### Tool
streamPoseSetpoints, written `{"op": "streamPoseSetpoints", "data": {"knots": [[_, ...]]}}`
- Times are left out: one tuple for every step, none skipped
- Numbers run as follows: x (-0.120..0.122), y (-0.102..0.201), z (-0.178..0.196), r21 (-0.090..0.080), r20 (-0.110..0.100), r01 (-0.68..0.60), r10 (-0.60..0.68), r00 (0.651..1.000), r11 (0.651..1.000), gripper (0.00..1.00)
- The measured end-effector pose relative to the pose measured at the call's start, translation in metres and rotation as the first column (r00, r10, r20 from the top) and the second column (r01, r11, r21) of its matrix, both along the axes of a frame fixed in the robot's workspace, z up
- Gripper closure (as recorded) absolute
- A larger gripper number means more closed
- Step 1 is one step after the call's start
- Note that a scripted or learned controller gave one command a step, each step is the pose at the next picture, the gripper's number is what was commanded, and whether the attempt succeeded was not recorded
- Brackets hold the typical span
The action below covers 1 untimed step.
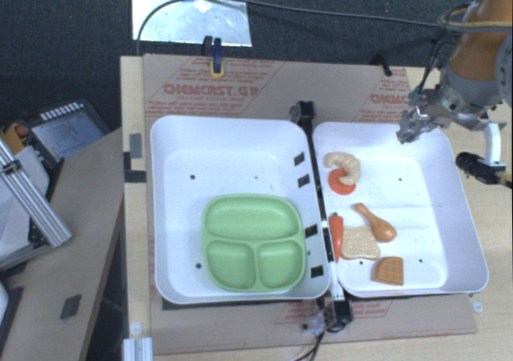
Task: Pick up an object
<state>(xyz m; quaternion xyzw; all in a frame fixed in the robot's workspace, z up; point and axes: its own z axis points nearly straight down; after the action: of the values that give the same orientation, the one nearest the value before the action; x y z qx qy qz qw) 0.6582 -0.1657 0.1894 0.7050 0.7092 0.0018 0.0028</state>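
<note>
Camera view has the tool (409, 131) poised over the right white bin's (461, 191) far corner, its opening impossible to judge, nothing visibly held; reaching the curled tan shrimp-like toy (343, 162) requires lowering leftward

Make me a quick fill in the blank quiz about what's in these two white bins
1. The green three-compartment plastic plate lies in the ____ bin.
2. The red round tomato slice touches the pale curled ____ just above it.
3. The robot's hand hovers over the right white bin's far ____ corner.

Missing words: left; shrimp; right
</note>
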Motion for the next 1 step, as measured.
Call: {"op": "streamPoseSetpoints", "data": {"knots": [[0.0016,-0.0003,0.055,-0.001,0.001,0.0,0.0,1.0,1.0,1.0]]}}
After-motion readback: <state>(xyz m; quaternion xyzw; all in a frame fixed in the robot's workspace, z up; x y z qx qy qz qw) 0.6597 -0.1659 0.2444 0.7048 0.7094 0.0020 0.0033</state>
